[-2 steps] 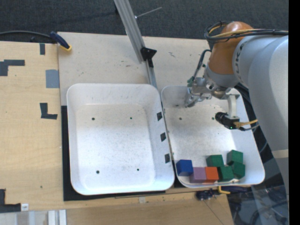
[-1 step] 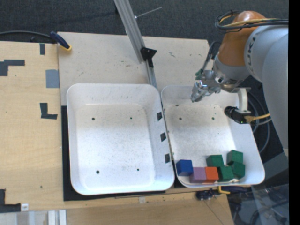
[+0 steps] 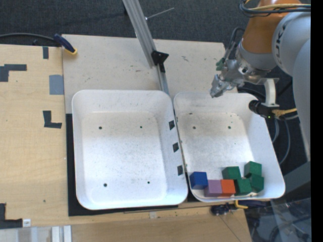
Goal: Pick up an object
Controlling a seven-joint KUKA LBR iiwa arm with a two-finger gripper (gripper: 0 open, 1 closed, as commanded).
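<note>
White speckled right bin (image 3: 262, 135) holds cube blocks (image 3: 229, 181) at near edge; metal pincer (image 3: 218, 91) above far rim, grip state unclear.

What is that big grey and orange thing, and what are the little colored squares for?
That is a robot arm, a machine that moves a bit like your arm. The camera hangs above the bench and looks down. At the arm's tip is a gripper, its hand with two fingers; it is too small here to tell whether it is open. It hovers over the far edge of the right bin and holds nothing I can see. In that bin's near corner sit toy blocks: a blue block, a purple block, an orange block and some green blocks. The robot should pick one up. The left bin sits beside it.
</note>
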